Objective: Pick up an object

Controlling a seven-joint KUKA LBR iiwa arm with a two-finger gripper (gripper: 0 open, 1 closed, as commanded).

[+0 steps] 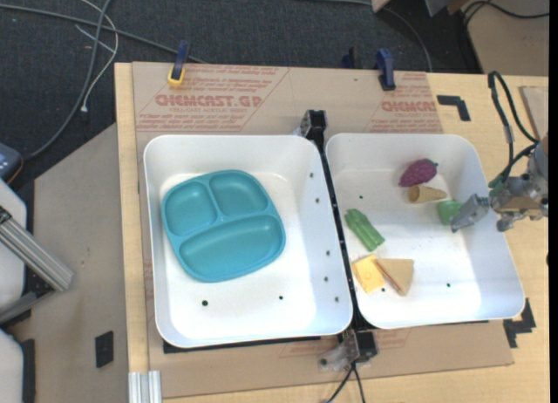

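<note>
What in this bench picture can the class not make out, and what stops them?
- Gripper, camera view: small and blurred, so open or shut is unclear.
- Green object, camera view: partly covered by the gripper; its shape is unclear.
- Arm, camera view: cut off by the right edge.

Teal divided plate (pixel 224 224) lay in left bin (pixel 166 166). Two blue clamps (pixel 180 62) (pixel 384 68) held cardboard (pixel 218 96). Cables (pixel 96 30) crossed dark floor.
</note>
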